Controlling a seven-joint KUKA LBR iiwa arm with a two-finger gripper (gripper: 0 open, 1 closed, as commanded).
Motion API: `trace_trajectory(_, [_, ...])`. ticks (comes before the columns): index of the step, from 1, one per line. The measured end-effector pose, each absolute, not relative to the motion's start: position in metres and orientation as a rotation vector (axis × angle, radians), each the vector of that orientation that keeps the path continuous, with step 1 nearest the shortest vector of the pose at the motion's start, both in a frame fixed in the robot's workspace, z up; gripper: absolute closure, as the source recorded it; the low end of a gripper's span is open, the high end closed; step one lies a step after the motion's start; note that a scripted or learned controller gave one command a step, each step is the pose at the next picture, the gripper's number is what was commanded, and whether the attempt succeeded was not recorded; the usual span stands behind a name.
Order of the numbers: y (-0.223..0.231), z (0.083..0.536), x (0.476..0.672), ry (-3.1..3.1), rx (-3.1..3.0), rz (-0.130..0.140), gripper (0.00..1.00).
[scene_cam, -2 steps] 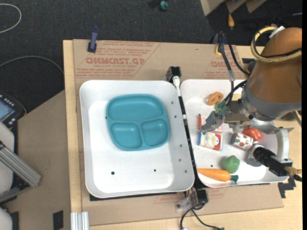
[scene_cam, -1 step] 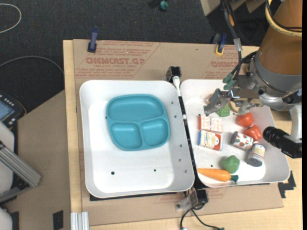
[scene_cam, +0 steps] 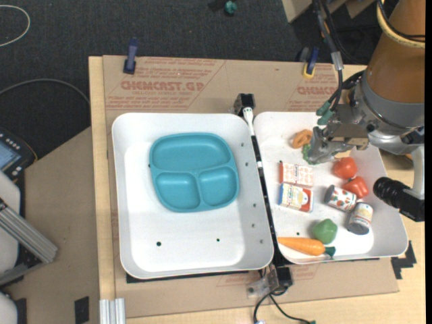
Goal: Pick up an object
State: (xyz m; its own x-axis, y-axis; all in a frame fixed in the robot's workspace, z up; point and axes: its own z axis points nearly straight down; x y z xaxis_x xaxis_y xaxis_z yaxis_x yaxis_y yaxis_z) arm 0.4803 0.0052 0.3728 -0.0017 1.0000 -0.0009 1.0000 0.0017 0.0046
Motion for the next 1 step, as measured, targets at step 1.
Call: trace_trajectory(1, [0.0724,0.3277,0.4825,2.234,2.218,-0.007,1.0])
